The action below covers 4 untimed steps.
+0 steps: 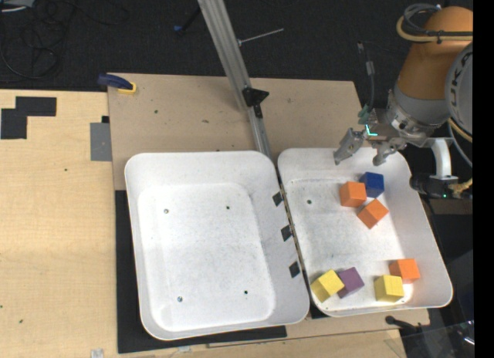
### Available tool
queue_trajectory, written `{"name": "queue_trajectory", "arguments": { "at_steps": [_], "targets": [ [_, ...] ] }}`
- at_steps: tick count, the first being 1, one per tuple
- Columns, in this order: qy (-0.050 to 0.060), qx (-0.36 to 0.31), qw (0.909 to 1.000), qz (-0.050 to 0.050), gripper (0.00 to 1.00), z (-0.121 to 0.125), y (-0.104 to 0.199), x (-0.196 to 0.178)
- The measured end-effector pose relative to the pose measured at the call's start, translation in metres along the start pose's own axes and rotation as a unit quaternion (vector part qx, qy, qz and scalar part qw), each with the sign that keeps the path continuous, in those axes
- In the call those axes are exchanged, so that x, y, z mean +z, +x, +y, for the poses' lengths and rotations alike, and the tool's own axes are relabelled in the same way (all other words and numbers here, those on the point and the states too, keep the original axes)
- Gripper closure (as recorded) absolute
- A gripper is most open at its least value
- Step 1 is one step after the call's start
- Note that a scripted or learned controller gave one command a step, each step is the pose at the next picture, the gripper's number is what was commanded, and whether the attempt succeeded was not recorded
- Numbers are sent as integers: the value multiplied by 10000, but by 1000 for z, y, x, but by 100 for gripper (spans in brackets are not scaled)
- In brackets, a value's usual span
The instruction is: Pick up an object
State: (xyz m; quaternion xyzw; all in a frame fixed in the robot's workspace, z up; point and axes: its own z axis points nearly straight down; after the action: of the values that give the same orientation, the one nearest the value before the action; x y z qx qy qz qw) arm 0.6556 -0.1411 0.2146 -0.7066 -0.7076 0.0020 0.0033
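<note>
Looking down on the bench, I see the gripper (367, 148) hanging over the far end of the right bin (328, 225), its two fingers (346, 146) spread wide with nothing between them. The orange band of the arm (436, 48) sits above and to the right of it.

Just below the gripper, toward me, a blue cube (374, 183) lies against an orange cube (353, 193); the two touch. A second orange block (373, 214) lies just beyond those, a little further down from the fingers and tilted on the bin floor.

Well away from the gripper, at the near end of the same bin, I count four more pieces: a yellow cube (327, 284) touching a purple cube (350, 280), and further right another yellow cube (388, 288) touching an orange one (405, 270) in the corner.

Off to the gripper's left across the divider lies the left bin (147, 194). A metal rail (231, 63) slants up from between the two bins, behind and left of the gripper.
</note>
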Motion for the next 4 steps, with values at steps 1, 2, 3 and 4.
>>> {"name": "queue_trajectory", "arguments": {
  "at_steps": [1,2,3,4],
  "targets": [
    [-21,-16,10000,-8,0,1,0,-3],
    [0,-6,10000,-2,0,1,8,44],
    [1,-19,10000,-6,0,9,5,101],
    [-14,-30,10000,-8,0,9,7,125]
  ]
}}
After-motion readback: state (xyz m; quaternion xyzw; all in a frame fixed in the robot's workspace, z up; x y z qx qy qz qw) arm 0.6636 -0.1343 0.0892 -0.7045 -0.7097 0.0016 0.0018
